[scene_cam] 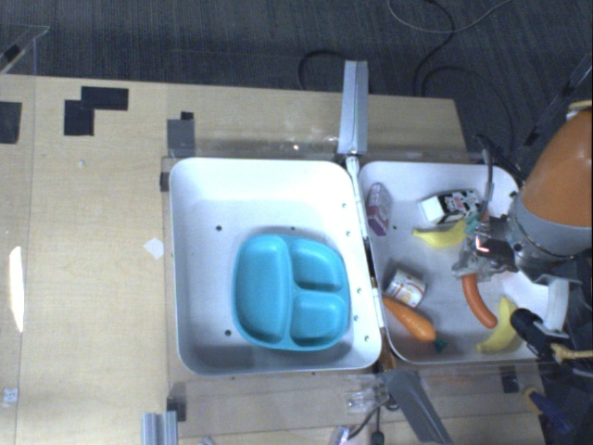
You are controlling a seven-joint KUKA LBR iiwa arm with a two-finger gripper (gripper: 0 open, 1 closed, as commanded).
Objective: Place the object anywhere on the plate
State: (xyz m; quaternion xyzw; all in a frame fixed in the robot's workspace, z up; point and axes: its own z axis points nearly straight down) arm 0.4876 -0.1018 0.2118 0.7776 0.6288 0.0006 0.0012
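A light blue divided plate (278,290) lies in the left bin (199,248), a little toward its front. My gripper (474,260) hangs low in the right bin (408,248), near its right side. It is just above the upper end of an orange-red sausage (482,309) and just right of a yellow banana (443,237). The wrist hides the space under the gripper, so I cannot see whether anything is held.
The right bin also holds a carrot (410,321), a small tin can (405,288), a purple item (377,207), a white and black object (447,205) and a second yellow banana (500,336). A metal divider (363,239) separates the bins.
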